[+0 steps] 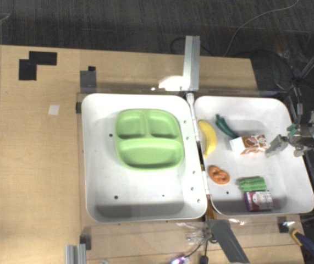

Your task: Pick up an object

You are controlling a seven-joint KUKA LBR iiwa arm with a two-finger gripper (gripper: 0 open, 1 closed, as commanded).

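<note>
- Claw [286, 141] hovers at the right bin's [305, 194] right edge; grip state unclear, nothing visibly held
- Reaching step; next, descend onto the snack packet [249, 144]

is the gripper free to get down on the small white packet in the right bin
Probably yes. The gripper sits just right of the white packet, with bare bin floor between them. The banana and green can lie apart from it.

Position: one fixed camera above the bench [30, 164]
Facing: downward at a slant
Distance: far enough to frame the left bin [99, 202] and right bin [288, 172] whole, plus dark floor [118, 10] beyond
</note>
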